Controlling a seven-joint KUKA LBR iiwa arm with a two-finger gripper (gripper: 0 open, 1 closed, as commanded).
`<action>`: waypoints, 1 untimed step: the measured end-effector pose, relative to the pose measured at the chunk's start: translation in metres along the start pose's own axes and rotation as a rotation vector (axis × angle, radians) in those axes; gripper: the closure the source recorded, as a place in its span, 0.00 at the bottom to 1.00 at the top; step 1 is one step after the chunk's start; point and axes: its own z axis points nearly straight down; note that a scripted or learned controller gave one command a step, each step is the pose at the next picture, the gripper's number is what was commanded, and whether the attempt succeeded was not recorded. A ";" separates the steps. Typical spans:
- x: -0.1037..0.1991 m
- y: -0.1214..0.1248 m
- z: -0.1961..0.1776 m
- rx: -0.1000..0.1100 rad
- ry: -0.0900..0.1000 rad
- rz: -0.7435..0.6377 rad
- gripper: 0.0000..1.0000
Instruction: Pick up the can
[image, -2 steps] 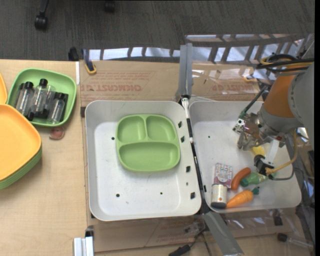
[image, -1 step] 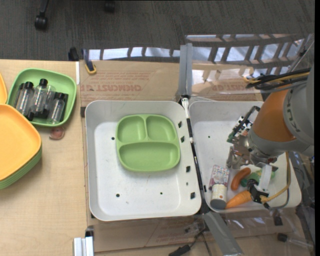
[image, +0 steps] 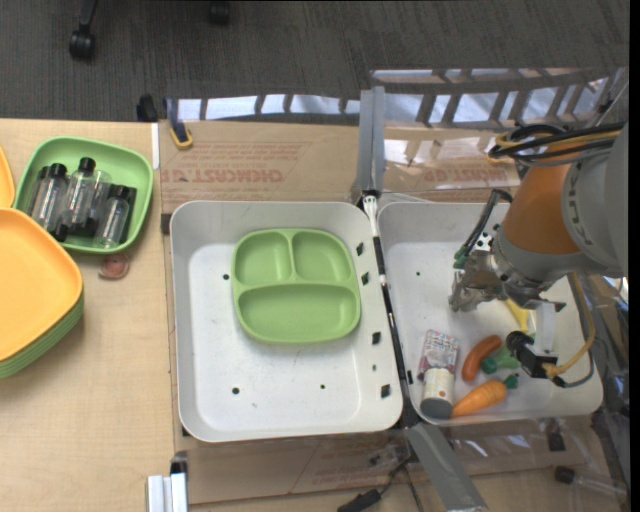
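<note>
Can lies on its side by the right bin's front-left corner, so bring your end effector, whose state I cannot tell, across its body, avoiding the carrots.

One fixed overhead camera looks slantwise down on both bins.

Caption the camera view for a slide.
Arm's hand hovers in the right bin above the can lying beside two carrots.
</note>
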 end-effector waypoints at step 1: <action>0.004 -0.023 0.000 0.004 0.001 0.263 1.00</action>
